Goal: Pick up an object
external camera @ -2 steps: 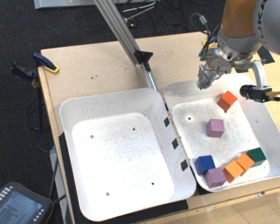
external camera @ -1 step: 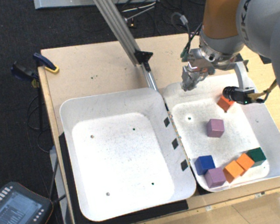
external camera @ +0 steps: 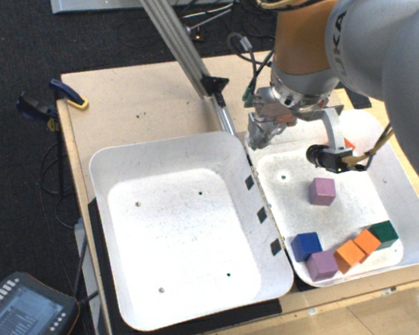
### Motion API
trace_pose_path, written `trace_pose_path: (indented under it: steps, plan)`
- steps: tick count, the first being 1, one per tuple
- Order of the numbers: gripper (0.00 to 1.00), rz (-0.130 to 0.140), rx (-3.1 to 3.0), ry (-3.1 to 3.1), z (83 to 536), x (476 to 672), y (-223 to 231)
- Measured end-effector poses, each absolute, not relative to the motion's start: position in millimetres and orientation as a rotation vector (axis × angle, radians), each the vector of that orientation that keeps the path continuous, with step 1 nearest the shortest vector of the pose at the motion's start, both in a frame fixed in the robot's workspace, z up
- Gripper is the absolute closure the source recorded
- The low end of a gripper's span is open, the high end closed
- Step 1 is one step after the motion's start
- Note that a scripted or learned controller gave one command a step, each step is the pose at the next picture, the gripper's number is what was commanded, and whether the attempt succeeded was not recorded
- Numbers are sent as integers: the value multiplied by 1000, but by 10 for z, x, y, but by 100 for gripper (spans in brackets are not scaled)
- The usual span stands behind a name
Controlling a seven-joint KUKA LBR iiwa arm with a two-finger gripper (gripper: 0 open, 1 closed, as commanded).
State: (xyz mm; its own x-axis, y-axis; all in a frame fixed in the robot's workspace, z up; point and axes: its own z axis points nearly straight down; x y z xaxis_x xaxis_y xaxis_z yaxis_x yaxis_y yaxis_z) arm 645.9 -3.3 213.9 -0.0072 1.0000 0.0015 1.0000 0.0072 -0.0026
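Gripper poised over the right bin's far-left corner, blocks unclaimed

The gripper point(external camera: 261, 134) is seen at the far-left corner of the right bin point(external camera: 410, 201), close to the rim shared with the left bin point(external camera: 115, 218); how far it is open cannot be told, and nothing is seen held in it. The candidate objects are all in the right bin: a lone lilac block point(external camera: 322, 191) near the middle, and a cluster along the near edge made up of a blue block point(external camera: 306, 246), a purple block point(external camera: 322, 265), an orange block point(external camera: 352, 251) and a green block point(external camera: 382, 234). A descent from this spot would probably meet bare floor or the rim, since no block lies beneath. In the cluster, touching neighbours could be nudged aside or caught together. The lilac block, tilted slightly, could be pushed away rather than gripped.
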Motion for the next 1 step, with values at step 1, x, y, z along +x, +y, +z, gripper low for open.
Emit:
trace_pose_path:
  steps: [1]
  plan:
    - [100, 1, -2210, -2228, 2103, 6350, 544]
